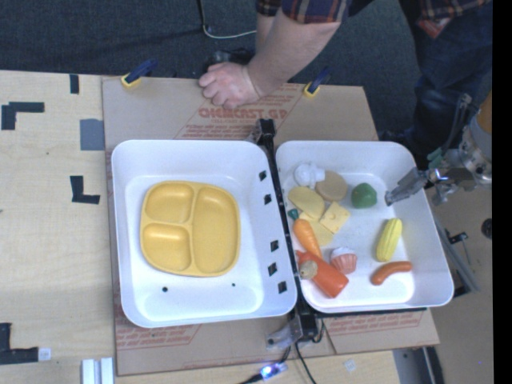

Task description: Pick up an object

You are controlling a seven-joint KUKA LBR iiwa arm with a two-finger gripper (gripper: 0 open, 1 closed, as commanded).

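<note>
Toy corn cob (pixel 389 239), yellow, short and ridged, standing nearly upright toward the right side of the right bin (pixel 422 293), just above an orange-red sausage (pixel 390 272) and below-right of a green ball (pixel 364 195). Gripper (pixel 398 193) at that bin's right rim, slanting down-left from the wrist, well above the cob and touching nothing; fingers too blurred to tell whether spread or closed.
</note>
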